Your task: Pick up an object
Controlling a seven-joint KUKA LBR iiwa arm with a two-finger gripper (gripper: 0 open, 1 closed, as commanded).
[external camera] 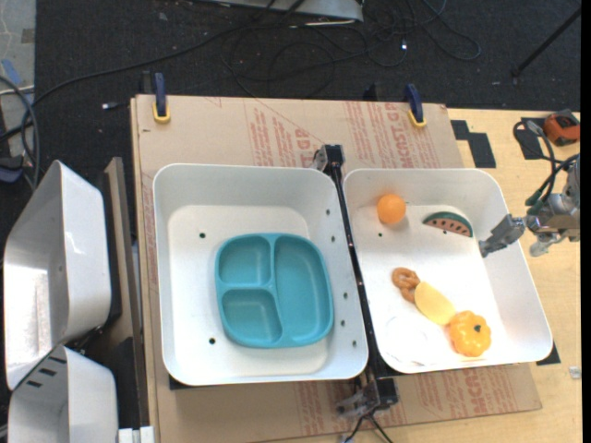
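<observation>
Dark carpet with loose black cables lies behind the bench, and a cardboard sheet (277, 127) clamped on the bench top carries the two shallow white bins. From my remote seat I see the left white bin (180, 247) holding a teal three-compartment plastic tray (273, 291), lying flat near the middle. The right white bin (512, 289) holds the loose pieces: a small orange ball (391, 209) toward the far side, a watermelon-slice toy (448, 221) just beside it to the right, a brown pretzel-shaped toy (404, 279) touching a pale yellow oblong toy (432, 303), and an orange pumpkin-like toy (469, 333) touching the yellow one's near end. The grey two-finger gripper (503, 233) comes in from the right and hangs over the right bin's right rim, near the watermelon slice but apart from it. I see nothing in its grasp, and I cannot tell how far apart it stands
</observation>
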